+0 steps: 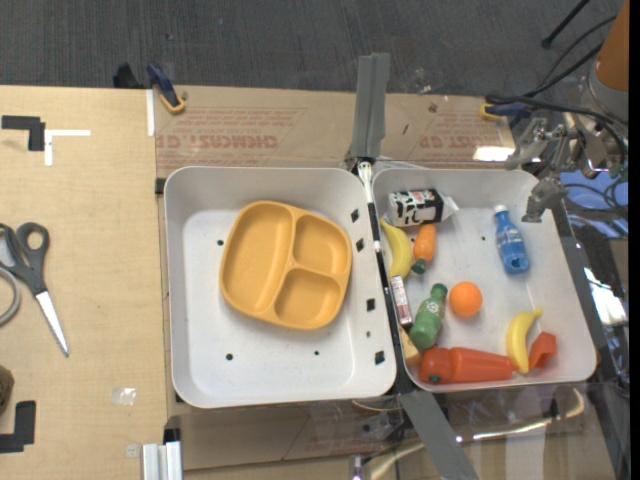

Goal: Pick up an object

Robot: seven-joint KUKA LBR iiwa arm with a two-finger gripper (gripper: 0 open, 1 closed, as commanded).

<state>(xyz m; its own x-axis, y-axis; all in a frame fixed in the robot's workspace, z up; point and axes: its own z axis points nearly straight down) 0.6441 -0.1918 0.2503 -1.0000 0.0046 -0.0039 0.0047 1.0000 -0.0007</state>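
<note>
Left to right, your stock:
- Scissors (35, 273): loose on the desk (80, 388), outside the bins.
- Left bin (180, 368): a yellow divided plate (286, 265), lying flat.
- Right bin (575, 368): the pickable items, including banana (397, 248), green bottle (429, 318), orange ball (465, 299) and blue bottle (510, 240), scattered apart, likely for clean grasps.
- Pincer (545, 193): poised over the right bin's far corner, holding nothing; you cannot tell its opening.

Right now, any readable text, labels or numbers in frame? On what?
Cardboard sheet behind the bins: large red print, upside down, too blurred to quote.
Black-and-white carton: markings, unreadable.
Blue bottle: label too small.
Green bottle: white label, too small.
Nothing can be quoted.
</note>
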